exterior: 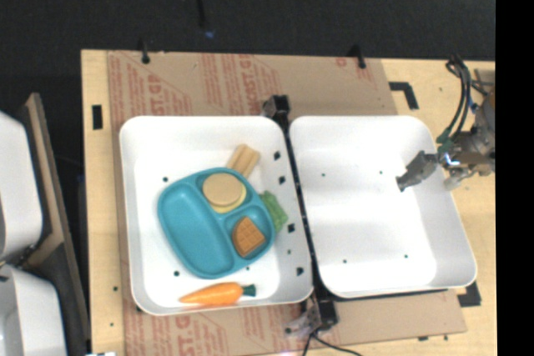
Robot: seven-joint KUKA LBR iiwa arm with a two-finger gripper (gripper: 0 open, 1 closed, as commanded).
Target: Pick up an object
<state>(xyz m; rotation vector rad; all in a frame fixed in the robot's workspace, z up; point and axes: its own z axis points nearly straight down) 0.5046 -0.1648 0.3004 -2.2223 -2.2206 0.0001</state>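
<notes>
From my screen I see the pincer at the far right side, over the right bin, near this bin's right wall. The grey tip points toward the left, and behind it, further right, the wrist with its cables is at the border of the view. Whether the pincer is apart or together — I cannot tell, because the tip is small and blurred. I see nothing between it.

All the objects lie well apart from the pincer, on its left, in the left bin. There a blue divided tray sits in the middle. In the tray's upper compartment rests a round tan disc, like a cookie, and in the compartment below it, on the side nearer the pincer, there is a brown waffle-like piece. The big compartment on the far side of the tray shows bare blue.

A beige block lies just beyond the tray's upper edge and touches it, tilted. A green piece looks out from under the tray's edge on the side toward the pincer — its shape I cannot make out. A carrot, orange with a green end, lies on the bin floor below the tray, near the front wall, its green end turned to the pincer's side.

Both bins stand on a cardboard sheet over the bench.
</notes>
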